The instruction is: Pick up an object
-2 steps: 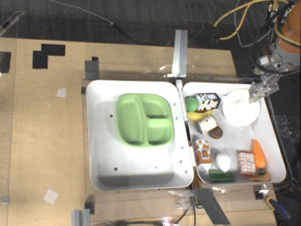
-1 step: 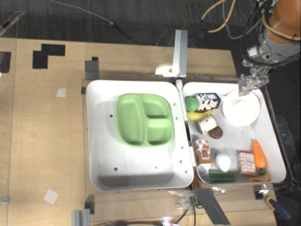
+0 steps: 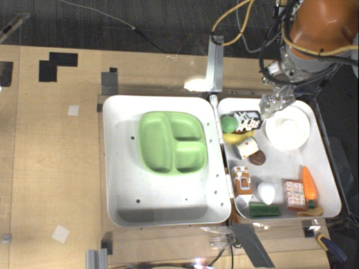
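The hand (image 3: pixel 276 102) is hovering over the right bin's (image 3: pixel 331 178) upper edge, just beside a white plate (image 3: pixel 288 129); whether it is spread, I cannot tell.

Two white bins (image 3: pixel 120 206) sit side by side. One holds a single green divided tray (image 3: pixel 171 142); the other holds one white bowl (image 3: pixel 287 128), one carrot (image 3: pixel 309 182) and several smaller items.

I see bright, even overhead light. The white plate (image 3: pixel 288 129) and a patch by the metal post (image 3: pixel 215 63) blow out. Soft shadow pools along the left bin's (image 3: pixel 120 150) near edge. Detail is slightly soft.
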You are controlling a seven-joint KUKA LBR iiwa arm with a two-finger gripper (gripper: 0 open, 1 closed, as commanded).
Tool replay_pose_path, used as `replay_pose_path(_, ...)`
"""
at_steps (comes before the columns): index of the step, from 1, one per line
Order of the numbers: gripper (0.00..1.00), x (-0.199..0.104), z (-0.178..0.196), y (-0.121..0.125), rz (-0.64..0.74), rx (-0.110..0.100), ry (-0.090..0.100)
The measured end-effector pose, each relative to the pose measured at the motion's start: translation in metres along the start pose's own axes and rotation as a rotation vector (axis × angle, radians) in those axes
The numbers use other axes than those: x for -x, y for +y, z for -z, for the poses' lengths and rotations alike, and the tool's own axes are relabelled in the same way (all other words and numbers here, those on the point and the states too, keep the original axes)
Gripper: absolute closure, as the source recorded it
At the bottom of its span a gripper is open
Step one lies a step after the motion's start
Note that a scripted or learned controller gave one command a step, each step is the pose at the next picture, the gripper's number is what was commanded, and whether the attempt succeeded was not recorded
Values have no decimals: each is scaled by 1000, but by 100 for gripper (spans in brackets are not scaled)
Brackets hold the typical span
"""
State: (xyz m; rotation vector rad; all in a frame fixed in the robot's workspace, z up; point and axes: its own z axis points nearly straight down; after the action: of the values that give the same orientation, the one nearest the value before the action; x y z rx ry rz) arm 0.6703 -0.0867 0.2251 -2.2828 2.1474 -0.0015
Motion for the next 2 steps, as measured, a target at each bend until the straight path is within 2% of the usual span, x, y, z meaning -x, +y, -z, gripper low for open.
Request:
replay_pose_path(1, 100, -1, 14, -2, -4, -10, -1)
replay_pose_path(2, 100, -83, 9, 44, 394, 3, 5)
